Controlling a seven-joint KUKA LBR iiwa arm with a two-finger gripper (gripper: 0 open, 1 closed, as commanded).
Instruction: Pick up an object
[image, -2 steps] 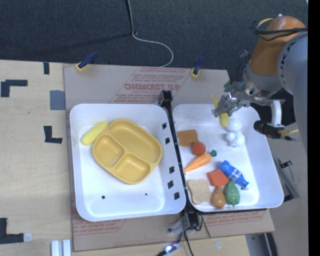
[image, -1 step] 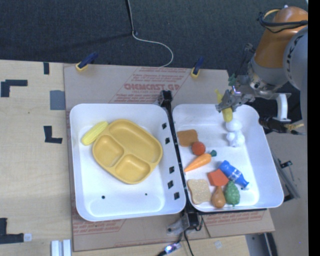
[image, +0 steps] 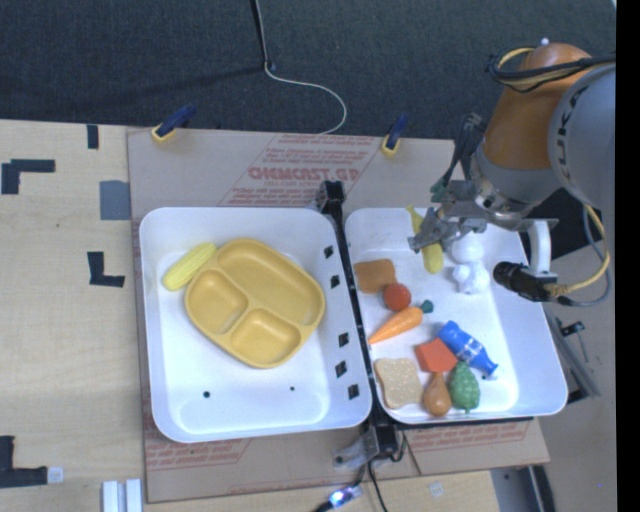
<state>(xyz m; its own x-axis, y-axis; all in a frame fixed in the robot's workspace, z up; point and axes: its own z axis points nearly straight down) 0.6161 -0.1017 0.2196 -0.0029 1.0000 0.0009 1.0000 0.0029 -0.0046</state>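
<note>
1. The grey arm (image: 540, 110) with its orange band reaches in from the right and hangs over the far part of the right bin (image: 530, 345).
2. The end effector (image: 440, 232) sits above the bin's far left area; whether it is open or closed cannot be told from this slanted view, and nothing is seen held in it.
3. Just below and beside the end effector lies a yellow piece (image: 432, 258), partly hidden, and a small white figure (image: 464, 268) stands close to its right.
4. Nearer the bin's left wall lie a brown bread-like piece (image: 374, 274), then a red tomato (image: 397, 296) touching its near corner, and a carrot (image: 396, 324) lying slantwise below that.
5. A small dark green bit (image: 427, 306) sits just by the carrot's thick end.
6. Toward the near side are a slice of toast (image: 397, 380), an orange-red block (image: 435, 355), a blue object with a white band (image: 466, 348), a brown pear-like item (image: 436, 398) and a green leafy item (image: 463, 388), all crowded together.
7. The left bin (image: 170, 400) holds a yellow compartment tray (image: 254, 300), tilted in plan, with a corn cob (image: 189, 265) touching its far left edge.
8. Both bins rest on a cardboard sheet (image: 300, 165) on the desk (image: 60, 330).
</note>
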